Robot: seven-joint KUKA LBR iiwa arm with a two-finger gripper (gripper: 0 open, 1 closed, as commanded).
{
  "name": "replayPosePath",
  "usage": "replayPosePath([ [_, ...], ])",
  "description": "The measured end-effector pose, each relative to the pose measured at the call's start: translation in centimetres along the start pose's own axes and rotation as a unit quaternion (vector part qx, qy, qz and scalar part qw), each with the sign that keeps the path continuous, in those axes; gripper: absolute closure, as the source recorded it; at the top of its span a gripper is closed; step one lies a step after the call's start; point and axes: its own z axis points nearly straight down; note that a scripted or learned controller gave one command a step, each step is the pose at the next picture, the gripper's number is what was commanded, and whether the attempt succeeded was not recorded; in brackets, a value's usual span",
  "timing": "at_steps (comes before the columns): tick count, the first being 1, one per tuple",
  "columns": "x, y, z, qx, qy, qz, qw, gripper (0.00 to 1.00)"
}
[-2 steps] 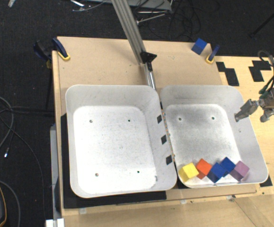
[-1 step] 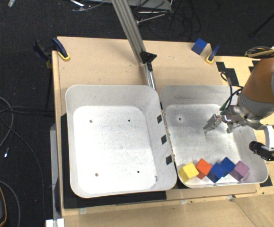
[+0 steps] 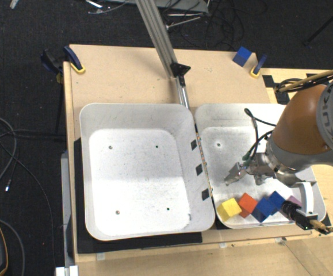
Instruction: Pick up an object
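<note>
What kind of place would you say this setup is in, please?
Probably a robotics lab: a robot arm reaches over two white bins on a clamped wooden bench, with loose cables on dark carpet.

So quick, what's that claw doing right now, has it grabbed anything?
Gripper: open, holding nothing, above the right bin's floor, apart from the yellow block and orange block.
</note>
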Motion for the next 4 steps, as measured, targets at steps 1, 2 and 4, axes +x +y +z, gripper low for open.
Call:
replayPosePath([
  [1, -3.6, -0.2, -13.9, -0.006, -0.004, 0.003, 1.0000, 0.00],
  [2, 0.2, 2.2, -1.5, 0.002, -0.001, 0.001, 1.0000, 0.00],
  [4, -1.5, 12.1, 4.2, -0.005, -0.003, 0.001, 1.0000, 0.00],
])
